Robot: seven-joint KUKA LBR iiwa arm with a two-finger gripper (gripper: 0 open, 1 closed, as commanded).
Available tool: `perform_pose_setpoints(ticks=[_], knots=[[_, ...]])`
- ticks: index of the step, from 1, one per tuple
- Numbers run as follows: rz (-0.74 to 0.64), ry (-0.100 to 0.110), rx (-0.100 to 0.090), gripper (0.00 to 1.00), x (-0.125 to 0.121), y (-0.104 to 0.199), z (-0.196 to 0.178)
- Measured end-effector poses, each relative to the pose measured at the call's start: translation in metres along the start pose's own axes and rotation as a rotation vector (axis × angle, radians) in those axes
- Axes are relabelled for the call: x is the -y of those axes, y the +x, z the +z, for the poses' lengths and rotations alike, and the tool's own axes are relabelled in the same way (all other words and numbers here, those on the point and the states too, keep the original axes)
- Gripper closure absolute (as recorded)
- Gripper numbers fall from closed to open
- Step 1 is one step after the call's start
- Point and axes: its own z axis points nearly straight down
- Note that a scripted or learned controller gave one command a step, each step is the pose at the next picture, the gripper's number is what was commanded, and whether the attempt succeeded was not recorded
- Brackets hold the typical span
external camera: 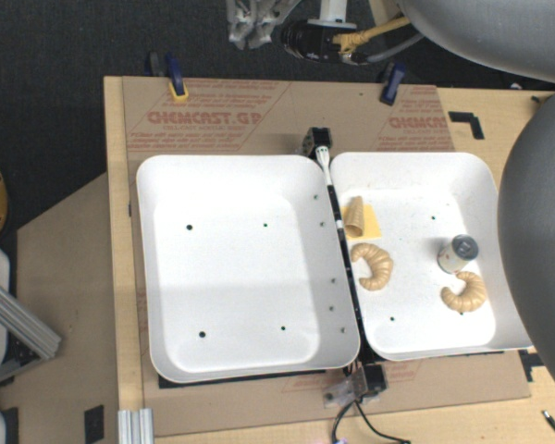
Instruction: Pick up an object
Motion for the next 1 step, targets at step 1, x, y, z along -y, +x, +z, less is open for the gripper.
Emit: perform_pose_setpoints(ticks=[1], knots=[[0.004, 0.034, 0.009, 1.0, 0.0308, -0.0031, 0.1192]])
